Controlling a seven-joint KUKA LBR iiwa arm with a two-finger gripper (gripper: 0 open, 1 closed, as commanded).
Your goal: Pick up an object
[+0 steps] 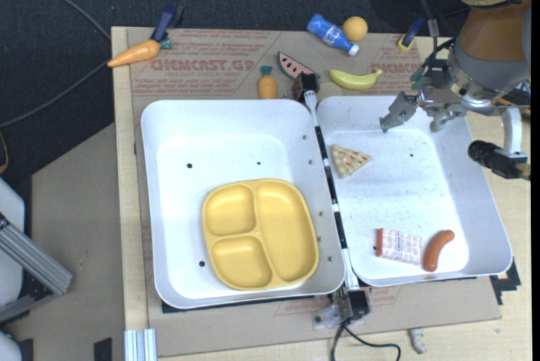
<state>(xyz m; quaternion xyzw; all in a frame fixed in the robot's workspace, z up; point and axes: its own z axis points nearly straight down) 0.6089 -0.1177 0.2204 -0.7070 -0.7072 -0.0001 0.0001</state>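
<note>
Gripper (415,112) hangs over the far part of the right bin (472,207), fingers spread apart with nothing between them. Nearest it in that bin lies a pizza slice (348,158), close to the left wall; a wrapped snack (397,245) and a sausage (437,250) sit just beside each other at the near end. Left bin (169,148) holds a yellow divided tray (258,232). Behind the bins on the desk (211,56) lie a banana (355,78), a bottle (331,33) and a carrot (135,53)
</note>
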